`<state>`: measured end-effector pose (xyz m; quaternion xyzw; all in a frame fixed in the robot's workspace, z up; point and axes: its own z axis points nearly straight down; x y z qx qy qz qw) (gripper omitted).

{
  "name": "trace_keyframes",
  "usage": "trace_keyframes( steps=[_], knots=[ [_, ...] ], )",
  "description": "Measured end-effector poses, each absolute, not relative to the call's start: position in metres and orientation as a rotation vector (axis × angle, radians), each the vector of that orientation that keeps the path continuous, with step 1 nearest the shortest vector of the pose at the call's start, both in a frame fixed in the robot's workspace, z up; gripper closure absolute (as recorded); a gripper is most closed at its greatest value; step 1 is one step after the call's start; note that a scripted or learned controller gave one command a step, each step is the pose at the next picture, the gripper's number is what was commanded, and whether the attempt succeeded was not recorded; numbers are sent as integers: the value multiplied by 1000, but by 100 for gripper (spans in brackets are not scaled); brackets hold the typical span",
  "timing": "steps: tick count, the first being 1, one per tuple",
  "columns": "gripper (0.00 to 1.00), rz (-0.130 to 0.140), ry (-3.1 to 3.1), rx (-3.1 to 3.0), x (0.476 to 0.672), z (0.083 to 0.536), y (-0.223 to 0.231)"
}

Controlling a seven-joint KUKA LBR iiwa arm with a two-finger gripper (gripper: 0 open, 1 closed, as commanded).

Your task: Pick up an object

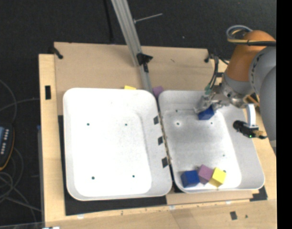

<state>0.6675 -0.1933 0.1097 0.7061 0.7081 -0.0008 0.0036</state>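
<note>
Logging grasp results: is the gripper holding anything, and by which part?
It seems so: a blue block sits at the tip of the gripper over the right bin, apparently gripped by its upper part. The exact contact is too small to tell.

Single fixed camera, mounted above the worktop (103,66), looking down at a slant. Far enough off to take in both white bins whole: left bin (112,142), right bin (210,142), side by side mid-frame. Dark floor borders the worktop at top and left (cables trail there). The arm (246,66) enters from the right edge. A metal pole (129,25) rises toward the lens at top centre.
</note>
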Motion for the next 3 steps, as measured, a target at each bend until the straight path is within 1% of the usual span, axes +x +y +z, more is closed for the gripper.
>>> trace_keyframes(
  steps=[1, 2, 3],
  knots=[
    [100, 2, 2231, 2215, 652, 111, -112],
    [100, 4, 2224, 2216, 652, 136, -101],
    [100, 10, 2232, 2209, 619, 200, 6]
  ],
)
